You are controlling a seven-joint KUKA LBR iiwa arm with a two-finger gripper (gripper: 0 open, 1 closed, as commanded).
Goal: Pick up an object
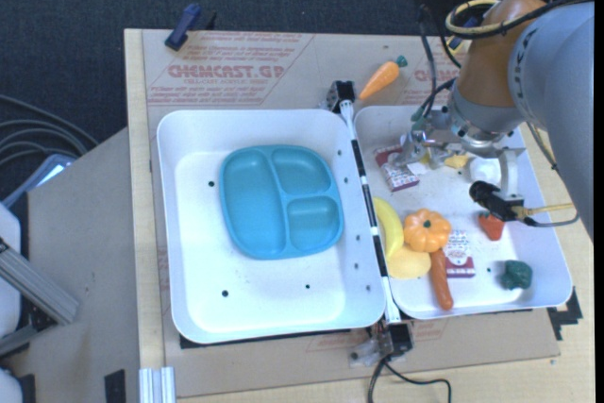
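1. Two white bins sit side by side on a brown bench; the right bin (552, 283) holds small toys.
2. Low over its far end hangs the gripper (427, 144).
3. I cannot tell if it is open.
4. A red and white packet (400, 173) lies just below-left of it, slanted.

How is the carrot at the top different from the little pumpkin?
The carrot is long and pointed; the pumpkin is round with a stem. The carrot lies on the board outside the bins; the pumpkin sits in the right bin, beside a banana. Both are orange.
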